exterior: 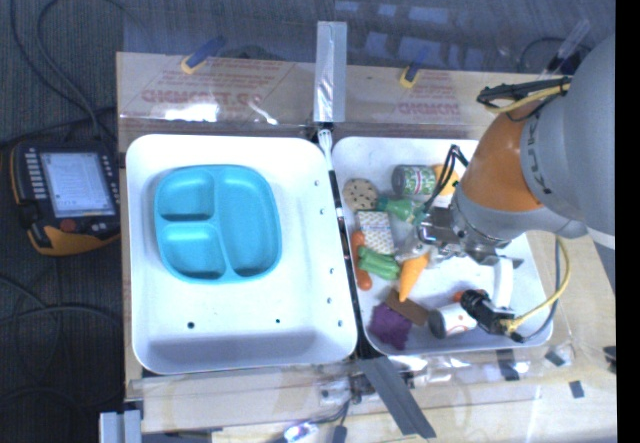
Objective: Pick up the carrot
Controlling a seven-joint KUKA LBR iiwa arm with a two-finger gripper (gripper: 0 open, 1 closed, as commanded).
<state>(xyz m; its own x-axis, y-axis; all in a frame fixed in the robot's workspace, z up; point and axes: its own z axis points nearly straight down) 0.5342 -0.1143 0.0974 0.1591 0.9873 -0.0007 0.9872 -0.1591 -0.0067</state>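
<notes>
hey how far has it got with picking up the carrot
Done: the arm has reached into the right bin, and the gripper sits right above the carrot. In hand: closing in for the grasp. Left: the carrot looks like it lies among the other toys, not lifted.

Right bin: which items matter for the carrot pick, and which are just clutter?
Job:
- carrot, orange, lying in the right bin
- gripper, just above the carrot

Lying about:
- green can
- cookie
- purple block
- green vegetable
- blue divided plate in the left bin
</notes>
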